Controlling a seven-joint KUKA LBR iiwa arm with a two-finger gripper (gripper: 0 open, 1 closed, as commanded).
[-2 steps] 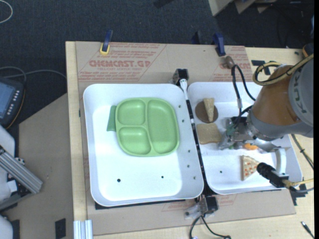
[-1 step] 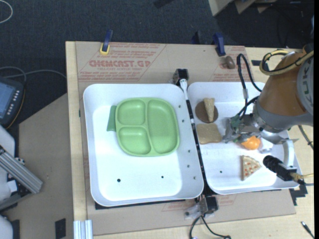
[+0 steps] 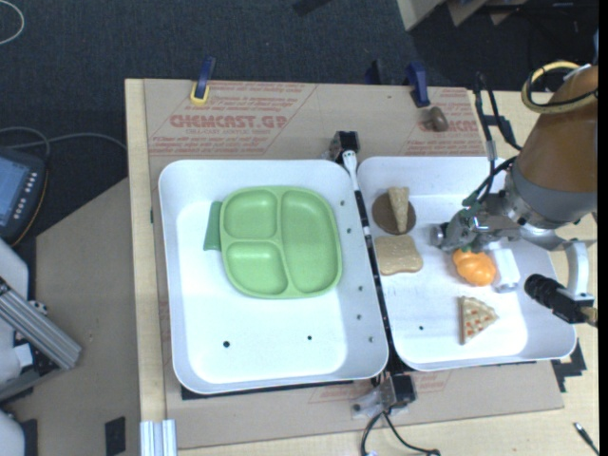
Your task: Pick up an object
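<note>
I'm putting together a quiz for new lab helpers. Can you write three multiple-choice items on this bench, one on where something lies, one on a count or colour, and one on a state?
1. Where does the green tray lie?
A. in the left bin
B. in the right bin
C. on the floor

2. How many compartments does the green tray have?
A. two
B. three
C. five

3. How does the orange stand to the gripper?
A. lifted high above the bin
B. lying in the right bin just below the gripper
C. resting on the green tray

Answers:
1 A: the tray sits inside the left bin, toward its far end.
2 B: two small sections on the left and one long one on the right.
3 B: the orange rests in the right bin, with the gripper right above it in the picture.
</note>
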